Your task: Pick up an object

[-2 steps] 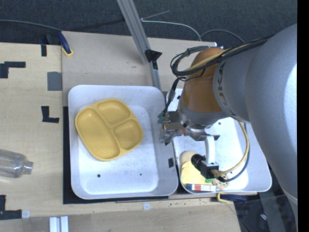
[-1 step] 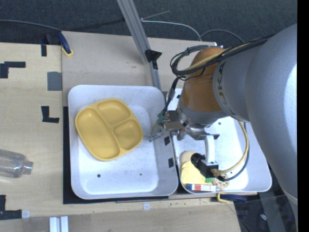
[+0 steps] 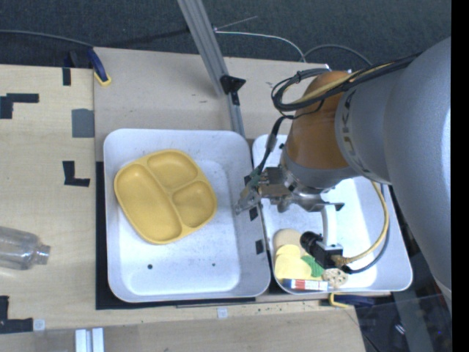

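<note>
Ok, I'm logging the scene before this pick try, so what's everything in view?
left bin: one, white, on the bench
right bin: one, white, beside the left bin
plate: one, yellow, three compartments, in the left bin
small items: several, pale yellow, green, red-and-white, bunched at the right bin's near left corner
bottle: one, clear, lying on the bench at the view's left edge
metal rail: one, grey, slanting down from the top
arm: one, grey with orange band, over the right bin
</note>
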Robot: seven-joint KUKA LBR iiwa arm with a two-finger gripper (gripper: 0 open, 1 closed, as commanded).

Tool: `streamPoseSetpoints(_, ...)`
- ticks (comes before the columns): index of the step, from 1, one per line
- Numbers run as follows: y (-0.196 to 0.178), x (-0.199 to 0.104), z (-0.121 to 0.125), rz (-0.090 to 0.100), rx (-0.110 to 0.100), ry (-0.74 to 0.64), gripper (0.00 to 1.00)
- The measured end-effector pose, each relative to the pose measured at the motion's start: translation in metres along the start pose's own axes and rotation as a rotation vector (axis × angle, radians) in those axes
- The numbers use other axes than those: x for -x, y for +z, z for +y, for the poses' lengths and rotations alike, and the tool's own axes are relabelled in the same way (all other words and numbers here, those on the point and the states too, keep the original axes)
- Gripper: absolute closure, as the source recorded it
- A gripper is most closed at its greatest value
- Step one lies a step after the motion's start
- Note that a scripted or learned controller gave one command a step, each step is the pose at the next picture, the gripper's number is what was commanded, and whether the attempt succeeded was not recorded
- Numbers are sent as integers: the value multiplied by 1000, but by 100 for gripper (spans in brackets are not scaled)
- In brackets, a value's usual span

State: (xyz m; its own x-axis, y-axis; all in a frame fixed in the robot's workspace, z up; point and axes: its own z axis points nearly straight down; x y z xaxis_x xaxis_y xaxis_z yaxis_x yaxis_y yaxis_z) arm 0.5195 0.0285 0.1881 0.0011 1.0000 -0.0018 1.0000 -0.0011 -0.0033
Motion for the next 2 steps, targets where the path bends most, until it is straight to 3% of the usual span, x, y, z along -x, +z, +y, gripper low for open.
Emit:
streamPoseSetpoints(1, -9, -1, 0, 1, -2, -2, 100)
streamPoseSetpoints(2, 0, 56, -13, 0, -1, 5, 100)
